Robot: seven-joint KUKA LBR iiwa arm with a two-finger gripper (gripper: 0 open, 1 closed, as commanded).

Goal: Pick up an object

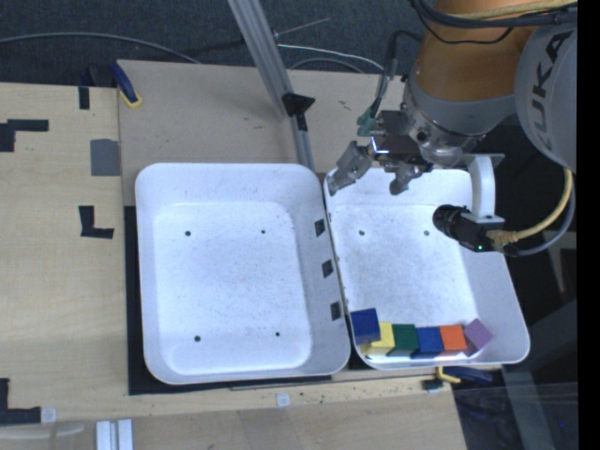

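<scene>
Several small coloured blocks lie in a row along the near edge of the right bin (487, 284): a blue block (364, 324), a yellow block (382, 337), a green block (404, 337), another blue block (429, 340), an orange block (453, 337) and a purple block (477, 333). My gripper (373, 174) hangs over the far edge of the right bin, well away from the blocks. Its two fingers stand apart with nothing between them.
The left bin (230, 265) lies beside the right one, with black clips on the shared rim. A slanted metal pole (267, 59) rises behind the bins. A black camera unit (464, 225) juts from the wrist over the right bin.
</scene>
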